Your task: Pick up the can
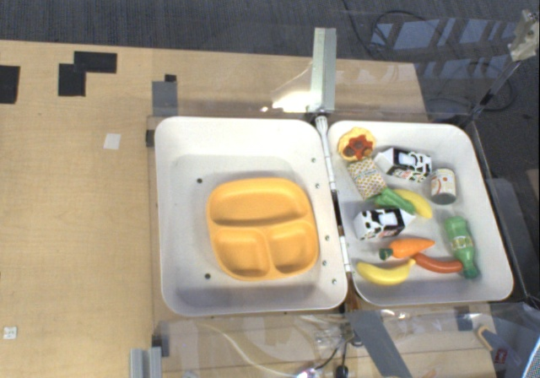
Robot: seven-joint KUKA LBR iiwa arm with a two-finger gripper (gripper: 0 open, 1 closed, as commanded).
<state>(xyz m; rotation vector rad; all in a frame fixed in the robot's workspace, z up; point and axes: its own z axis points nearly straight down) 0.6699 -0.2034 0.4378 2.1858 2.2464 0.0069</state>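
The can point(443, 185) was seen lying in the right bin point(485, 224), just right of the black-and-white carton point(407, 164) and up from the green bottle point(461, 245); fingers' state could not be told.

no legible txt, labels too small

Two bins point(245, 133), one tray point(257, 227), two bananas point(384, 272).
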